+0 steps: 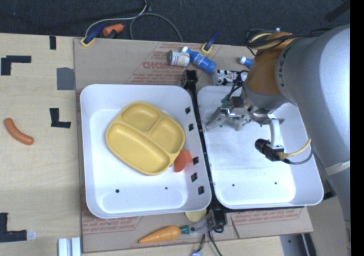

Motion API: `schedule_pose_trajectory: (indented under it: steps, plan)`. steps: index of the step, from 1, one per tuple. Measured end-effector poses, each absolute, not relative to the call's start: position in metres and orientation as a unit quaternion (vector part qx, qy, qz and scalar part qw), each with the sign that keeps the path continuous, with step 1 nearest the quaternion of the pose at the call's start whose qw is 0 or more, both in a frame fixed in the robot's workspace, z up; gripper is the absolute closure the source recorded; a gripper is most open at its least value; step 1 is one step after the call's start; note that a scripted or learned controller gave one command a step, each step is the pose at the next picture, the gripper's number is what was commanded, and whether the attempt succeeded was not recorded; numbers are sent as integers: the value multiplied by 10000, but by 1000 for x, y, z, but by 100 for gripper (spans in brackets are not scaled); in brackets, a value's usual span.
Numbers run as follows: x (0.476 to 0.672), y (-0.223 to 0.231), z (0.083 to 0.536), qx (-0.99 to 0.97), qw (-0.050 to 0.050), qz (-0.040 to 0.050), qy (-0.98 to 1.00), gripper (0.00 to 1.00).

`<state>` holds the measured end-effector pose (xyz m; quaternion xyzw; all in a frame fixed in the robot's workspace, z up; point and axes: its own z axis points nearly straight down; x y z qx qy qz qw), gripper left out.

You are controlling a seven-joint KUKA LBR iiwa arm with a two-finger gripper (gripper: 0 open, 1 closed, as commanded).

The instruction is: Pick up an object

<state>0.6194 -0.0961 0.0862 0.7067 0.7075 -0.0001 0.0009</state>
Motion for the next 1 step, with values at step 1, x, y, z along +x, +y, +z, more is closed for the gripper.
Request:
schedule_pose_trajectory:
  steps: [1]
  plan:
    - [662,-102,85,7061,13,8,7081,0]
